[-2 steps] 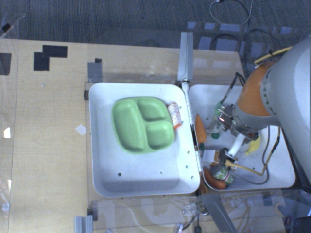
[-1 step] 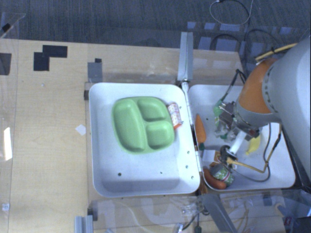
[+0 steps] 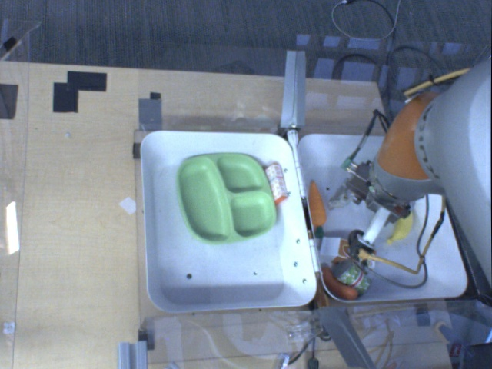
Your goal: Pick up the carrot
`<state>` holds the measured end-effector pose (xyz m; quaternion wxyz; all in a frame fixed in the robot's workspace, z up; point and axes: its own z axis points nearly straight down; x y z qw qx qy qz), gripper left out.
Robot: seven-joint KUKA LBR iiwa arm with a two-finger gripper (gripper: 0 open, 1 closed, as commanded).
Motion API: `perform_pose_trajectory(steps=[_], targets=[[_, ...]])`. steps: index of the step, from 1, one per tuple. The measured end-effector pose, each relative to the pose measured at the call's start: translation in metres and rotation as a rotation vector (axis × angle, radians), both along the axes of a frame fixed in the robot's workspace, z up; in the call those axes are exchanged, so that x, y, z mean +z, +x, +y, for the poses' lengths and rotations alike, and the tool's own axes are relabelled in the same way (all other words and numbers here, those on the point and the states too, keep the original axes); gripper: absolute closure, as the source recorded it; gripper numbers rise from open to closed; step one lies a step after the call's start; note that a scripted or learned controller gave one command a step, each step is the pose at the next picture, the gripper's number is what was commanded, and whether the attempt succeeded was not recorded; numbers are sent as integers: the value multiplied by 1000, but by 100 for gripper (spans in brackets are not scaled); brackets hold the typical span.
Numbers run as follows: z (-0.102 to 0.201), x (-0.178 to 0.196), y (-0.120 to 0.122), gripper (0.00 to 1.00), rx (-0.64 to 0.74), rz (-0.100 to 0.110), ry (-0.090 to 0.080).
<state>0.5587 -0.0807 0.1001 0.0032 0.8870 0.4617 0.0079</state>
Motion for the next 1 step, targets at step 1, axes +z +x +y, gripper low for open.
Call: perform_pose_trajectory(steps=[1], targets=[[-7,-11,23,0,254,7,-6]])
